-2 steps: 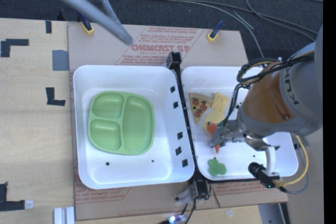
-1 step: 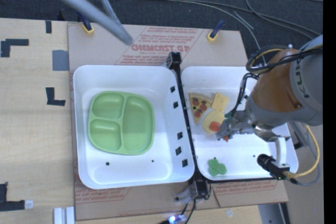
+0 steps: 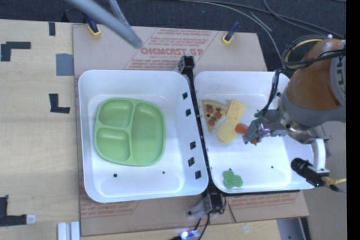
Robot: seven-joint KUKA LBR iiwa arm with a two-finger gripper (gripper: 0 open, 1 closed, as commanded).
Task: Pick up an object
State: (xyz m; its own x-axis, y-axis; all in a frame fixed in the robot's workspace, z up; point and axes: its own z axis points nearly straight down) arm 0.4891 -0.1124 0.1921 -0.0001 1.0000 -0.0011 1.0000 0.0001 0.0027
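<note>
Red piece [image 3: 242,128] beside cheese [image 3: 231,121], pizza [image 3: 212,114]; end effector [image 3: 254,135] grip state unclear, touching it

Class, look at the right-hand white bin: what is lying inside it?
Inside the right bin: a pizza slice, yellow cheese wedge, small green piece and the gripper, which covers part of the floor.

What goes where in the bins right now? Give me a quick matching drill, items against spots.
Items:
1. green divided plate
2. pizza slice
3. green toy
4. gripper

Spots:
A. right bin, front edge
B. left bin
C. right bin, beside the divider
D. over the right bin, next to the yellow cheese pieces

Pairs: 1-B, 2-C, 3-A, 4-D
</note>
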